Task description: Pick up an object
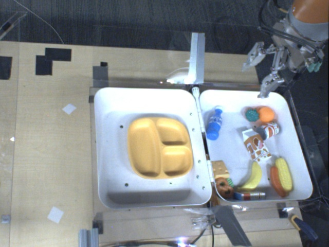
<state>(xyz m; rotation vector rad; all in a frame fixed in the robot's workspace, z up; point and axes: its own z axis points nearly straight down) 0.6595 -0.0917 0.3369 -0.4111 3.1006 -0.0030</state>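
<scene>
End effector [269, 72], fingers spread and holding nothing, hung above the right bin's [226, 98] far rim, likely poised to descend on its clutter: bottle [214, 123], orange ball [266, 115], banana [252, 176]; left bin [110, 107] held a yellow tray [159, 147].
</scene>
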